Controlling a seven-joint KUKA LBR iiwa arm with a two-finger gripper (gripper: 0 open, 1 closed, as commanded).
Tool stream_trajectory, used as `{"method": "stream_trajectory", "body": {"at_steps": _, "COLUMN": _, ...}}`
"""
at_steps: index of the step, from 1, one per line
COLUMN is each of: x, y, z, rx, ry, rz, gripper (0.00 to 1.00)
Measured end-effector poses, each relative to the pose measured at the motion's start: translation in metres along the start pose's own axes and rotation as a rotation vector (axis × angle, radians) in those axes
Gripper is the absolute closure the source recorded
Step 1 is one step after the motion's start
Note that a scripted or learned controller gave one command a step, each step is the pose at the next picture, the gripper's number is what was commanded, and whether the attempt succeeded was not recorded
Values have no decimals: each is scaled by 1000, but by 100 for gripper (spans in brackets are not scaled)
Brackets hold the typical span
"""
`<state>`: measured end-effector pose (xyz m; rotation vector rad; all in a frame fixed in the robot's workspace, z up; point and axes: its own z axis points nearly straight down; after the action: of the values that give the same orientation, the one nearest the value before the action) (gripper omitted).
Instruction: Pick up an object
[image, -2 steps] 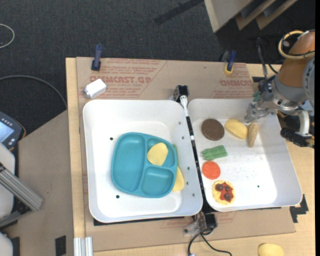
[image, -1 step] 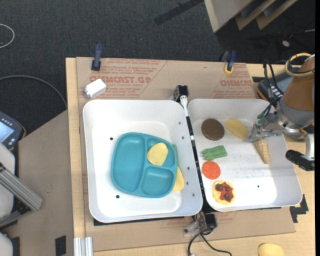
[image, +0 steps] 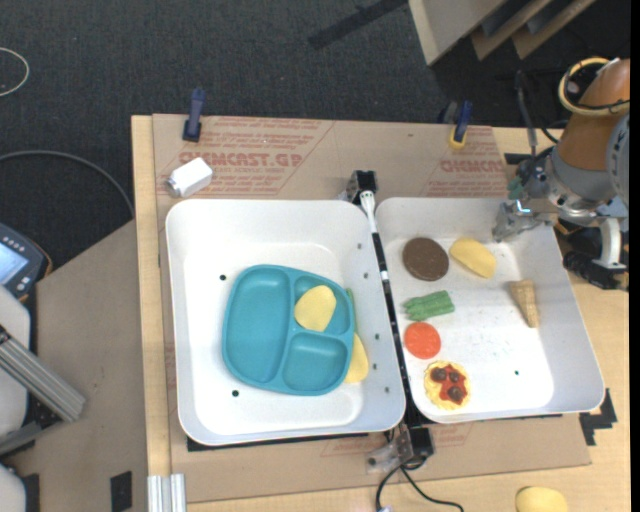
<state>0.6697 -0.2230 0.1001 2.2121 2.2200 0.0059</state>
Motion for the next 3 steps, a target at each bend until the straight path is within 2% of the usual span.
{"method": "stream_trajectory", "body": {"at_steps": 1, "x": -3, "y": -37, "z": -206, "rx": -12, "ry": -6, "rz": 4, "gripper": 100}}
{"method": "stream_trajectory", "body": {"at_steps": 2, "x": 23, "y": 2, "z": -338, "rx": -13, "ry": -4, "rz": -2, "gripper": 100}}
{"method": "stream_trajectory", "body": {"at_steps": 3, "x": 22, "y": -62, "z": -446, "rx": -9, "ry": -4, "rz": 6, "gripper": 100}}
